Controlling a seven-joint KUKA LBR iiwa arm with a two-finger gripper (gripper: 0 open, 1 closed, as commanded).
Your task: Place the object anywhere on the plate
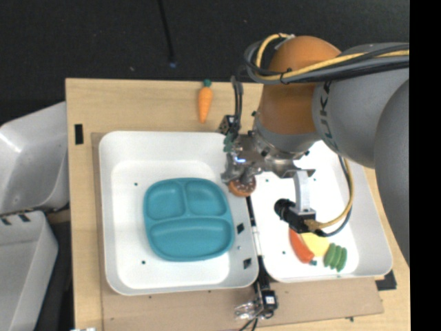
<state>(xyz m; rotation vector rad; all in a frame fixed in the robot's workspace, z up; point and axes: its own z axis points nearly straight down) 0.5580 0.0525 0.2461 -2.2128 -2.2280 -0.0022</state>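
The claw (239,174) hangs over the divider between the two bins with a small brown round thing (240,187) at its tip, but I can't tell if it's actually pinched. The blue plate (187,218) sits in the left bin (117,185), close by

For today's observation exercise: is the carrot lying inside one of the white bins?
No, the carrot lies on the wooden bench, beyond the left bin.

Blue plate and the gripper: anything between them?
In the camera view, bare white bin floor and the left bin's right rim lie between the blue plate and the gripper. A small brown round thing sits right under the gripper.
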